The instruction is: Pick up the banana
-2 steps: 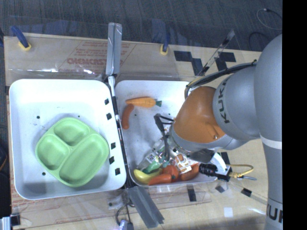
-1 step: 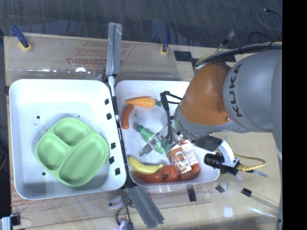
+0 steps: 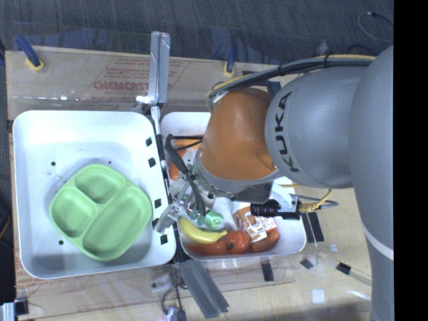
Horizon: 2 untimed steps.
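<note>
The banana (image 3: 202,233) lies near the front edge of the right bin (image 3: 294,245), close to its front left corner, resting against red items (image 3: 231,244) and beside an orange-and-white packet (image 3: 257,226). The pincer (image 3: 189,206) hangs just above the banana's left end, tucked under the arm's bulky orange wrist (image 3: 237,136); how far it stands open, or whether it has hold of anything, I cannot tell amid the clutter. This looks like the approach-and-descend step. Next it must settle astride the fruit and close without catching the neighbours. The left bin (image 3: 40,139) carries a green divided tray (image 3: 100,210).
</note>
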{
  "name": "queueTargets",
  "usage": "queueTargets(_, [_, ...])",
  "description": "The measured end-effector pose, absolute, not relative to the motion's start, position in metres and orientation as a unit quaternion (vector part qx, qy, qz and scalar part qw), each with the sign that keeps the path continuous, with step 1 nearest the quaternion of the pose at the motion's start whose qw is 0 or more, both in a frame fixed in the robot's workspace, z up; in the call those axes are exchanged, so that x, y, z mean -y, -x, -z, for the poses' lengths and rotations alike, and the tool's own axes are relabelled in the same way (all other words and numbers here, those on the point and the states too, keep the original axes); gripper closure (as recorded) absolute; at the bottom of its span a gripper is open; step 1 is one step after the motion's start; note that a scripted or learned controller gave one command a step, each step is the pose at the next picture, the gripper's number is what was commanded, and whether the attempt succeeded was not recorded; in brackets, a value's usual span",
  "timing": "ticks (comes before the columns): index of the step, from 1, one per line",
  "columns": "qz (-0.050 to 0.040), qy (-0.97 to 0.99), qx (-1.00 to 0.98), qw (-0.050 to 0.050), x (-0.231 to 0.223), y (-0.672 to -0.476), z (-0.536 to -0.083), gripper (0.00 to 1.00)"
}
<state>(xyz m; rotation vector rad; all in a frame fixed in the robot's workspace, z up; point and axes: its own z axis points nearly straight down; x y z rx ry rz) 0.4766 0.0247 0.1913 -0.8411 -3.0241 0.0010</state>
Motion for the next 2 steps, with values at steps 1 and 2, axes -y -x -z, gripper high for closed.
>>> queueTargets(1, [-0.0002, 0.021, 1.000, -0.002, -0.027, -0.500, -0.323, 0.00])
queueTargets(2, [-0.0001, -0.017, 1.000, 0.000, -0.015, -0.477, -0.210, 0.00])
